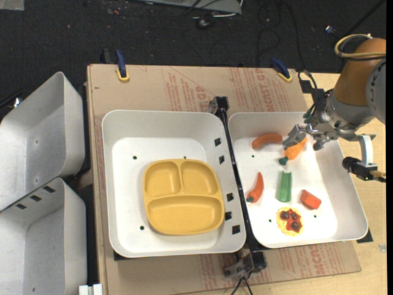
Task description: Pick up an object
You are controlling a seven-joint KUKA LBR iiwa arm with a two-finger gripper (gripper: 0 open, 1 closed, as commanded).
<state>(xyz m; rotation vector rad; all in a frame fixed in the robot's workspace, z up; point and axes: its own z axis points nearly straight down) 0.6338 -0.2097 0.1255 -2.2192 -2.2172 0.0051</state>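
- you can see red print on the cardboard sheet point(184, 82) under the bins, but it runs upside down and at a slant, too faint to read.
- your bench point(374, 238) is pale wood at the right edge; the cardboard is held by blue-and-yellow clamps point(121, 66) along its far side.
- the floor point(61, 23) behind is dark and speckled, with black cables and a grey metal bar lying on it; two more white tubs point(37, 183) sit off to the left.
- left bin point(116, 134): smooth white plastic with rounded corners, holding a yellow tray point(183, 196) split into three compartments.
- right bin point(344, 214): same make, holding toy food: a sausage point(267, 141), a red chili point(256, 188), a green cylinder point(284, 186), a small red block point(311, 200) and a round pizza point(290, 220) with dark red toppings.
- the carrot point(295, 150), orange with a green end, is at the far right part of that bin, right at the claw point(303, 138).
- the claw's tips sit around the carrot's upper end, and it looks pinched between them, tilted.
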